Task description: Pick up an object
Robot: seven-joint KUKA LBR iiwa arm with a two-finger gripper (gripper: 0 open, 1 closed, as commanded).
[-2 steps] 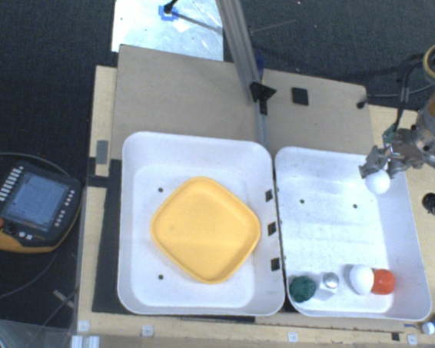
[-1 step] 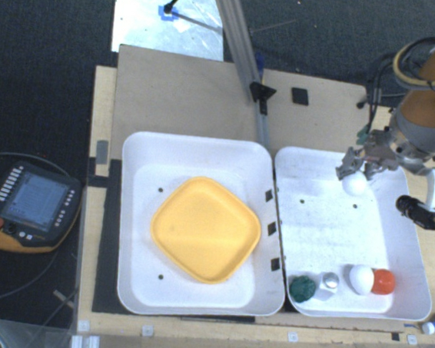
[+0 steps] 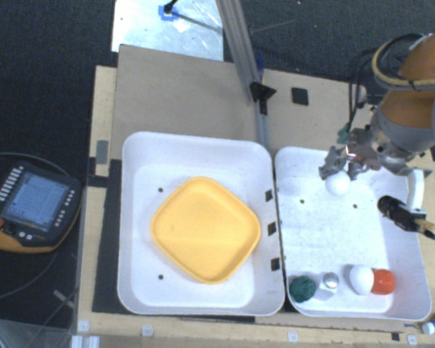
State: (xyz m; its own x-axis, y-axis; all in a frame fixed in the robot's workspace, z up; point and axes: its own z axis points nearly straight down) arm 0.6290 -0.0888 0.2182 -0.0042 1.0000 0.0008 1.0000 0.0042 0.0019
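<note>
The gripper (image 3: 340, 168) is hanging over the far end of the right bin (image 3: 409, 301) with a white ball (image 3: 338, 183) sitting between its 2 fingers, so it is probably closing on that ball as the object to pick up, though I cannot tell whether the ball is lifted clear of the bin floor. Other candidates are lying along the near wall: a dark green ball (image 3: 302, 287), a small grey piece (image 3: 330, 281), a white ball beside an orange-red ball (image 3: 383, 281). A yellow square plate (image 3: 205, 228) is lying in the left bin (image 3: 132, 214); no writing is readable.
</note>
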